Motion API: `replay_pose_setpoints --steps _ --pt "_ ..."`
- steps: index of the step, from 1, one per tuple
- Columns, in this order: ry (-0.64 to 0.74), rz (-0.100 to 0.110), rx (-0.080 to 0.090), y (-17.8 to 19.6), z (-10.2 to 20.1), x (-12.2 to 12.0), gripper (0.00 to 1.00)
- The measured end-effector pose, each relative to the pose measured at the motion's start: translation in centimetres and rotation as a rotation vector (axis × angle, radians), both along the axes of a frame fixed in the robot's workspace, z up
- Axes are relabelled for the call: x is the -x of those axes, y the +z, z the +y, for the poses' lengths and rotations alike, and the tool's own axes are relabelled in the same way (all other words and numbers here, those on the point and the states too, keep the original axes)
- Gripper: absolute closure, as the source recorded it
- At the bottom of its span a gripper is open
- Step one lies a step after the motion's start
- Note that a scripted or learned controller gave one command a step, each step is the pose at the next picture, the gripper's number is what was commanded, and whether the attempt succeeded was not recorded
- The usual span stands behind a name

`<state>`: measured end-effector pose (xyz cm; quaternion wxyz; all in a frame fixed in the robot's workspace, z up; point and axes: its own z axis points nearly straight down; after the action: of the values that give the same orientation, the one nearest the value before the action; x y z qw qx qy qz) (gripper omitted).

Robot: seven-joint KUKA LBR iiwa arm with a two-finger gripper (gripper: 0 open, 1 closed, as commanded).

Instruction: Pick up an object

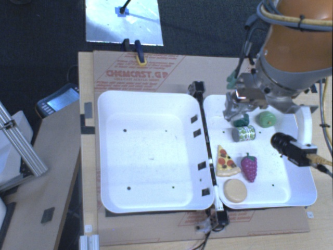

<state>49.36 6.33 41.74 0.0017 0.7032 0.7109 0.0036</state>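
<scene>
Pincer point(238, 113) low in right white bin point(299, 194), over small dark-green toy point(241, 121) by grey can point(244, 134); opening, hold: cannot tell. Toy probably light, hard, slippery plastic; grip across middle.

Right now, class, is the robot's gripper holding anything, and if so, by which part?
It cannot be told. The gripper sits low in the right bin, directly over a dark green object, but the wrist hides any contact with it.

a dark green object point(241, 121) is seen in the right bin point(296, 194), directly beneath the pincer point(237, 113), beside a grey can point(244, 134).
</scene>
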Motion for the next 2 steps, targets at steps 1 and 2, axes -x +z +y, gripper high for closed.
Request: replay_pose_setpoints --steps 1,2 --pt "-0.002 0.001 0.0 4.5 4.4 0.7 1.0" --pt "-0.003 0.004 0.0 5.1 9.3 0.7 1.0"
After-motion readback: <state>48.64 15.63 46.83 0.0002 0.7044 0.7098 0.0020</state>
